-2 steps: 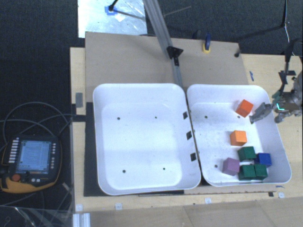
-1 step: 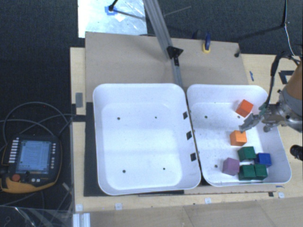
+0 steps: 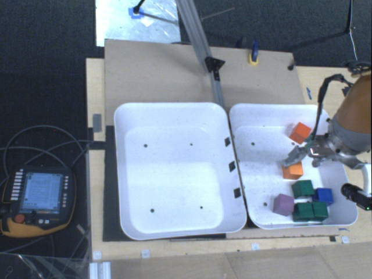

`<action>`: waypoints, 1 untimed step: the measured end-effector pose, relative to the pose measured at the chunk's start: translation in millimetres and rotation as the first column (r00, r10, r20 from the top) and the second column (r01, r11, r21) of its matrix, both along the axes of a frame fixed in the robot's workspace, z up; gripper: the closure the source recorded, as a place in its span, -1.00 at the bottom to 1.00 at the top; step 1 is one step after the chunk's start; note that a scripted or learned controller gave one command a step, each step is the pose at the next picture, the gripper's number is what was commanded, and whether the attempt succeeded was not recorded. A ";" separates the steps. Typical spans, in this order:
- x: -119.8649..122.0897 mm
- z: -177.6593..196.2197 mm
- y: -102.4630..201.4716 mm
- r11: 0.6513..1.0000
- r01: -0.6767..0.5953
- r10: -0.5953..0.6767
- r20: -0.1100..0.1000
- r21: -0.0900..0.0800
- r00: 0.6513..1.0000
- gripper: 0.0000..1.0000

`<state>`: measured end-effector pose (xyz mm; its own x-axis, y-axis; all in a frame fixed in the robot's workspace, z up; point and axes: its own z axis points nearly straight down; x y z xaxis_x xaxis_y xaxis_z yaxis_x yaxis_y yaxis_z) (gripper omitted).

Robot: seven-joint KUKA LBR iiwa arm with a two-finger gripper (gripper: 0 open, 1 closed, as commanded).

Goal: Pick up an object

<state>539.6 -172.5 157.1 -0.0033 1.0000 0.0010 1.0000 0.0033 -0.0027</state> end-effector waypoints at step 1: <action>-6.2 -43.7 -1.7 1.000 0.001 -0.001 0.000 0.000 1.000 -1.00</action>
